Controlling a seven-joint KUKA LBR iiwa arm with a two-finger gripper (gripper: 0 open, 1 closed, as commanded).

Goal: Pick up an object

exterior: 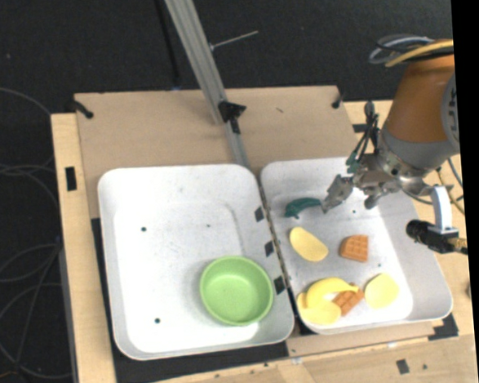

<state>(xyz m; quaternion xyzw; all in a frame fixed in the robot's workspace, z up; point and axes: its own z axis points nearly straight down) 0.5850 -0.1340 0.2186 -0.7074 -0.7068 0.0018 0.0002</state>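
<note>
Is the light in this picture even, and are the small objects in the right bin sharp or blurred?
Camera view: the light is soft and even, the white bins look bright but without strong glare; the green bowl casts only a faint shadow; the yellow pieces and the orange waffle-like piece are slightly soft, and the gripper is a little blurred.

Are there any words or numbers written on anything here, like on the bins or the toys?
None can be read. The green bowl, the two white bins, the yellow and orange toy pieces and the arm's orange band all look plain. No labels or signs show on the bench either.
</note>
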